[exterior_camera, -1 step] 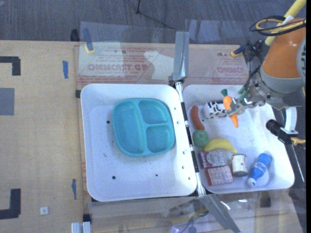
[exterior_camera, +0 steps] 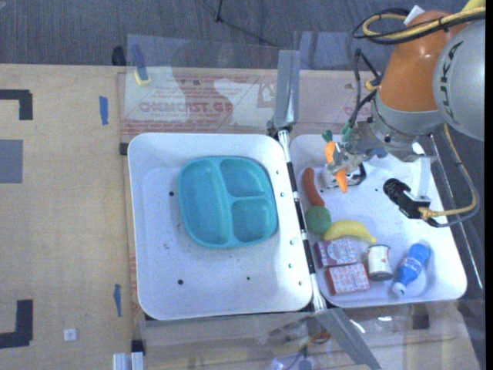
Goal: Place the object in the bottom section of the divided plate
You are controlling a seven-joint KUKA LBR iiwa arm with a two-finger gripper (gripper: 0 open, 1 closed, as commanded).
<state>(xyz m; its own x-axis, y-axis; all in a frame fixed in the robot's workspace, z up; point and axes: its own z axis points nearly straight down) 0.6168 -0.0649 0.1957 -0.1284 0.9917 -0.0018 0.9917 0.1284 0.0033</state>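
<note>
Carrot (exterior_camera: pixel 336 166) in right bin (exterior_camera: pixel 443 241), upper-left area, long axis roughly vertical, orange tip toward bottom, green top up. Gripper (exterior_camera: pixel 347 160) right over it; fingers' spread: cannot tell. Sausage (exterior_camera: pixel 312 186), lime (exterior_camera: pixel 318 219), banana (exterior_camera: pixel 350 230) nearby below. Divided plate (exterior_camera: pixel 227 201) in left bin (exterior_camera: pixel 154 284).

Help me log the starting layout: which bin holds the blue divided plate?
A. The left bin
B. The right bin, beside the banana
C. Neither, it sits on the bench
A. The blue divided plate lies within the rim of the left bin, while the banana and the other items lie in the right bin.
</note>
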